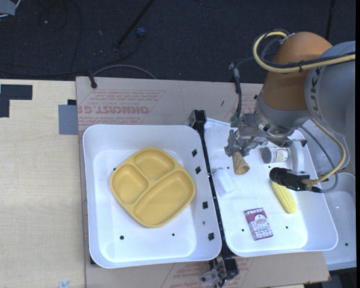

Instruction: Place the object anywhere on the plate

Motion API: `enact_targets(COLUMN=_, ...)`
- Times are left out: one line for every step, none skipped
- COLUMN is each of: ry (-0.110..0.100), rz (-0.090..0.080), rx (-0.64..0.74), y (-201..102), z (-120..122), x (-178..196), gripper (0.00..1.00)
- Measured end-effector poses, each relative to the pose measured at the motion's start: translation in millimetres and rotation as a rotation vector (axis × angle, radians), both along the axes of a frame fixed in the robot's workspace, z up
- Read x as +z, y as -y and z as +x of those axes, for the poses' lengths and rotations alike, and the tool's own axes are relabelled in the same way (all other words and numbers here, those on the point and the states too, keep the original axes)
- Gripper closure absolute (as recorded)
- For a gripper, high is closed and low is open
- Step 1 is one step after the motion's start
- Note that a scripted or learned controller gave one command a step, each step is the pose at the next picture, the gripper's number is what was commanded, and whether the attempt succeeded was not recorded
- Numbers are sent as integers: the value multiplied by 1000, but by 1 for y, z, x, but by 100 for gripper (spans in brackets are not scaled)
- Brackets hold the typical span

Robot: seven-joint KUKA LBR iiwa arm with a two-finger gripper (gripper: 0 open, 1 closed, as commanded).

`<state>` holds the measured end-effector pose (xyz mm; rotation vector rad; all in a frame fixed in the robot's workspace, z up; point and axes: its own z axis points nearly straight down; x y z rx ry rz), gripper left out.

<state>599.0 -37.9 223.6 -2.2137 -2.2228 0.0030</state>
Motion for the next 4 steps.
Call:
enact_targets(ry=2, rz=0, rx=1, y=-55, z=6, x=10, gripper=100)
enact_targets(ry=2, rz=0, rx=2, y=-112, z=7, x=16, gripper=100)
enact_targets(ry=2, rz=-1, rx=2, y=-167, z=11, x=20, gripper=100)
enact_targets(ry=1, rz=-2, rx=-1, y=-208, z=23, x=5, gripper=100)
